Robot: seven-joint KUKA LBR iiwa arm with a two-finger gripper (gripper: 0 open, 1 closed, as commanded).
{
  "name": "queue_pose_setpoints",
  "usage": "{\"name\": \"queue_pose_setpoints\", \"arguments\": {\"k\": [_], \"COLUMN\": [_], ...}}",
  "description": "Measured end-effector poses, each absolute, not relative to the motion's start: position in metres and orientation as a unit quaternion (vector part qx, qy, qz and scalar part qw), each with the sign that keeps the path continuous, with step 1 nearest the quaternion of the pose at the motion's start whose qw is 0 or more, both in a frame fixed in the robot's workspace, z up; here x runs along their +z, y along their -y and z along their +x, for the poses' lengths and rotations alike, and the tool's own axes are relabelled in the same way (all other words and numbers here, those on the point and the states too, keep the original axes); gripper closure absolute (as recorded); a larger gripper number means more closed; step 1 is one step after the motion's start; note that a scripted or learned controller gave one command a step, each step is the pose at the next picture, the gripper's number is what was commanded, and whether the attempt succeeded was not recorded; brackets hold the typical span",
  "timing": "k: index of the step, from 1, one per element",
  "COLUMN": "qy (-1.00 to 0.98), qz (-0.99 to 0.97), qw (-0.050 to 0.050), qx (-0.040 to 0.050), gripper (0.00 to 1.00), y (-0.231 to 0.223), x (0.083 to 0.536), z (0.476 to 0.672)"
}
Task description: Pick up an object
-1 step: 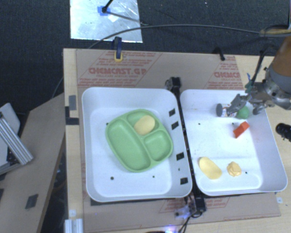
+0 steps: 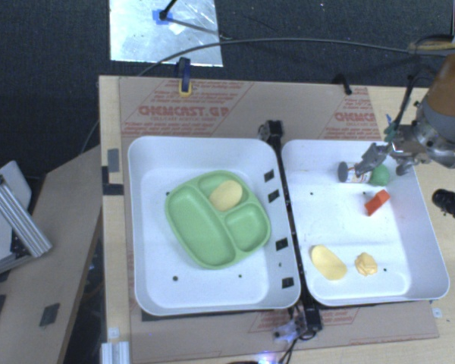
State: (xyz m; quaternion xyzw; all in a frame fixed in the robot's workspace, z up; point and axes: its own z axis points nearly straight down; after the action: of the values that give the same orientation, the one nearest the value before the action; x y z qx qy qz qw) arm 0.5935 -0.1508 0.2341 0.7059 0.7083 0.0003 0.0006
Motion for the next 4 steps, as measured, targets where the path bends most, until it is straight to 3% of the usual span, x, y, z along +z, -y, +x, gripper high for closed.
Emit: {"name": "queue_pose_setpoints", "arguments": {"k": [3,4], "qy": [-0.707,-0.707], "qz": [0.707,0.707], "qw": [-0.001,0.002], "qx": [-0.0006,0.0009], "gripper": [0.00,1.00], "y": [0.144,0.145], "x": [0.107,0.120], "z": [0.590,0.592]}}
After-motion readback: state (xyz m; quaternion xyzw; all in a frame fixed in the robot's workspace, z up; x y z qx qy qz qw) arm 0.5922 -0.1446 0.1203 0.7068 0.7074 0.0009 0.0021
